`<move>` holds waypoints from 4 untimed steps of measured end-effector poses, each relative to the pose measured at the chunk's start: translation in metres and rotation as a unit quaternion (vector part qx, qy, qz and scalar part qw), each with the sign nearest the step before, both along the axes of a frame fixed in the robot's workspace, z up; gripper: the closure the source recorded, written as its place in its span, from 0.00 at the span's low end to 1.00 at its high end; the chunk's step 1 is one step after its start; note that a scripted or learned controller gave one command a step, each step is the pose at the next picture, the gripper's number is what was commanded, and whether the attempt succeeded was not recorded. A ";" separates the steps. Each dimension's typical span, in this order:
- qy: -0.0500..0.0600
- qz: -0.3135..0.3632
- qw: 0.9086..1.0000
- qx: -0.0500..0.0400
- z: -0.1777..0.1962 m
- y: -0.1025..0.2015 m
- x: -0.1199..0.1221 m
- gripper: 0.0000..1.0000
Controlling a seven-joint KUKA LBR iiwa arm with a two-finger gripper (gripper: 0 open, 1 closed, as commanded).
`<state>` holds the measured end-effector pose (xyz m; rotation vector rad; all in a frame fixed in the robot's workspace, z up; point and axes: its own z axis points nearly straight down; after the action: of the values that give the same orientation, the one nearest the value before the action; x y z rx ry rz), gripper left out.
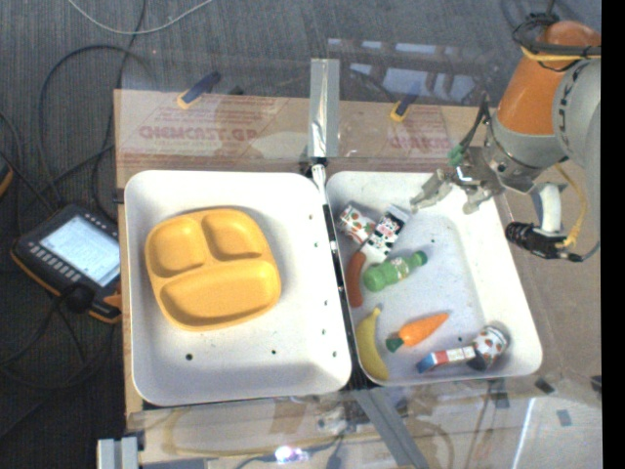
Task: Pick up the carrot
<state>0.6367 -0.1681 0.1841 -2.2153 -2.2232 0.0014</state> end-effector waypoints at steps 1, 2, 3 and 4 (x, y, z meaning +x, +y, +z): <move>0.000 0.122 0.993 0.000 -0.048 -0.008 -0.073 0.00; -0.008 0.329 0.944 -0.004 -0.094 0.000 -0.117 0.00; -0.015 0.426 0.905 -0.012 -0.091 -0.026 -0.142 0.00; -0.001 0.258 0.966 0.001 0.034 0.035 -0.146 0.00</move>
<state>0.4905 -0.1329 0.2181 -1.5662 -2.7199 -0.0005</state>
